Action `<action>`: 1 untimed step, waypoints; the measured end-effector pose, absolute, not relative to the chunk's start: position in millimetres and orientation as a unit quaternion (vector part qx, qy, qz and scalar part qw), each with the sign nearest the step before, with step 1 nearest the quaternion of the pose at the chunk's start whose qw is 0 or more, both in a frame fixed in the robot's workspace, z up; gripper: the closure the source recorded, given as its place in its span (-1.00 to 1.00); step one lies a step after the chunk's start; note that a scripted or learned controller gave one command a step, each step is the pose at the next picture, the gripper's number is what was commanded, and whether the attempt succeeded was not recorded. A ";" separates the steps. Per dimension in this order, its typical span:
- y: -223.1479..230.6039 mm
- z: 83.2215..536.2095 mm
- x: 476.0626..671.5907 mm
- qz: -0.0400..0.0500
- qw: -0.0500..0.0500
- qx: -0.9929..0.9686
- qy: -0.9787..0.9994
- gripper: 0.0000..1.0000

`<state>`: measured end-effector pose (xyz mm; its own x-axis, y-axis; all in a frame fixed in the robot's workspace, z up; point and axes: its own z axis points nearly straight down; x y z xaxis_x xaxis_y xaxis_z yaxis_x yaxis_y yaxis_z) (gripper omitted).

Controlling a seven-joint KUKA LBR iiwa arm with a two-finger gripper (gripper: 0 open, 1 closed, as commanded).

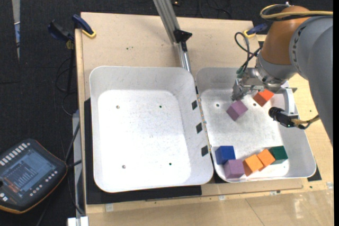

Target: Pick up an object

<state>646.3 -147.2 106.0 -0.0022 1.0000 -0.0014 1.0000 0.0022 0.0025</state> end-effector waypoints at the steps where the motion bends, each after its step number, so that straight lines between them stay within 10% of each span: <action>1: -149.8 165.0 639.1 0.002 0.003 0.708 0.707 1.00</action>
